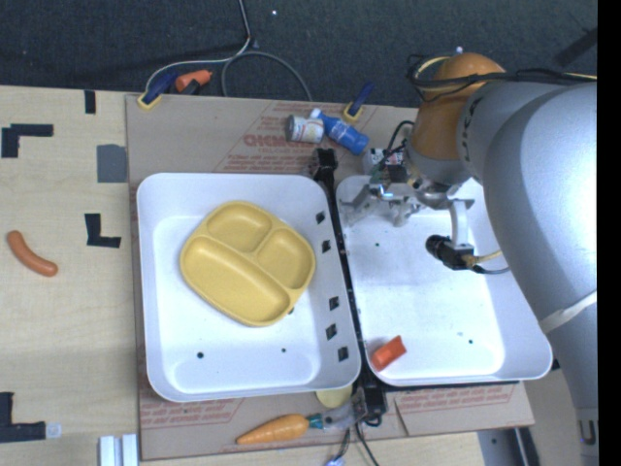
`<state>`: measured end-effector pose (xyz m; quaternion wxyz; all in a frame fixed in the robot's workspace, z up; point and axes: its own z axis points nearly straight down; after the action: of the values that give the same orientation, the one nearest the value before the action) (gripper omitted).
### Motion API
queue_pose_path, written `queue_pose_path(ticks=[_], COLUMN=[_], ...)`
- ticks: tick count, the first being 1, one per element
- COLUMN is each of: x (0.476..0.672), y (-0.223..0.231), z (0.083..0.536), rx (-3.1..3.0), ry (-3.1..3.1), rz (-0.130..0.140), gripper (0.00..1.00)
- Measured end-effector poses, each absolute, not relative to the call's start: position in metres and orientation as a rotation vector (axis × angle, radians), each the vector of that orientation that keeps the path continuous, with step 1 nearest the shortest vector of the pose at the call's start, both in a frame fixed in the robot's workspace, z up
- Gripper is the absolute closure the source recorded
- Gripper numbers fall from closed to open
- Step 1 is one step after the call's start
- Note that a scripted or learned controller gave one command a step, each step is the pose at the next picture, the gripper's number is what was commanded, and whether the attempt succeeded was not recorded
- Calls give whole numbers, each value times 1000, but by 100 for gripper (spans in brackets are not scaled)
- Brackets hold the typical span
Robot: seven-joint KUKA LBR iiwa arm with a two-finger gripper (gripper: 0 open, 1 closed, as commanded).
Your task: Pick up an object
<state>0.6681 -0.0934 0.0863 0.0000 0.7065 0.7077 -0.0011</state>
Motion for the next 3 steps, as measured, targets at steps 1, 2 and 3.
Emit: queue_pose_path(ticks=[1,2,3], x=[668,608,608], y=[-95,-42,-45], z=[85,191,184], rx=[2220,2213,2221], ry=[2222,2226,2224], rz=[-3,10,-1], gripper=[0,0,0])
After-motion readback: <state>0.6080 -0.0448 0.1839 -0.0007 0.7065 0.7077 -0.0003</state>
